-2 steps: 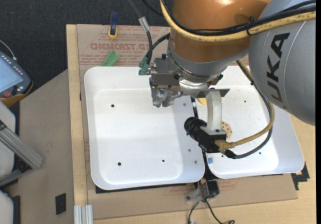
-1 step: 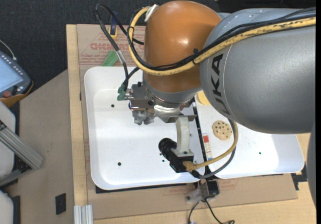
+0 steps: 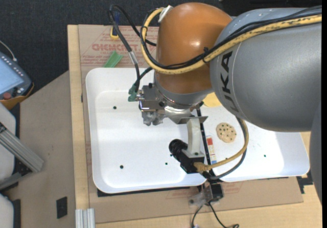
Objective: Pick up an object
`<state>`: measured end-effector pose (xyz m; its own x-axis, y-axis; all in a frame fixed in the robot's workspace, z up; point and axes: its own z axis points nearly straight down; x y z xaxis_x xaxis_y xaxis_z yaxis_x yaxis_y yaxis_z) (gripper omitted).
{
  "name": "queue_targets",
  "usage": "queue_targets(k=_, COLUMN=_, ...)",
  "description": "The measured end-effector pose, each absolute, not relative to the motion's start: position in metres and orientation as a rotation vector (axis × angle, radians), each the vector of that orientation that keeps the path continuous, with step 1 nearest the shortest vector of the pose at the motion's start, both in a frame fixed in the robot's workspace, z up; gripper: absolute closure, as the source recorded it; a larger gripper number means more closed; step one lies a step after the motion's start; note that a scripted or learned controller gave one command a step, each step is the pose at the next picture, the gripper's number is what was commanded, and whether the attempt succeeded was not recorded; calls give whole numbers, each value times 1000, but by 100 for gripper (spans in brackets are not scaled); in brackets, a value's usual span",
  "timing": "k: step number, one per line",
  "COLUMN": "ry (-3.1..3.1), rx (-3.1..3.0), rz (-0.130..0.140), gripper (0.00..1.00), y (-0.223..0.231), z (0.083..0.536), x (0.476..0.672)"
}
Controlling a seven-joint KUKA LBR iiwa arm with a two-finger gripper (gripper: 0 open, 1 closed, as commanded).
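We note the glossy orange-banded arm (image 3: 194,48) over the smooth white bin (image 3: 102,135), a round perforated tan disc (image 3: 226,132) nearby; the gripper (image 3: 151,114) state we cannot tell.

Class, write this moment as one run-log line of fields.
arm: low over left white bin | gripper: fingers hidden | objects: round tan holed disc, right bin; flat green piece, cardboard

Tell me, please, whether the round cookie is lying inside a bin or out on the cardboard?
Inside: the cookie lies flat on the white bin floor, beside the arm.
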<state>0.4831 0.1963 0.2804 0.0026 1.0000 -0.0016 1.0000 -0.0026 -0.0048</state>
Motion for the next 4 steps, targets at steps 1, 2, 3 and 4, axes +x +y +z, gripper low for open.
queue_targets(k=1, ry=-2219, rx=-2232, rz=-13, gripper=100, y=144, z=360, x=480)
queue_targets(k=2, ry=-2227, rx=-2223, rz=-13, gripper=100, y=166, z=417, x=523)
queue_targets(k=3, ry=-2222, rx=-2221, rz=0, gripper=0, y=164, z=413, x=521)
queue_targets(k=4, ry=-2224, rx=-2222, rz=-4, gripper=100, y=165, z=424, x=521)
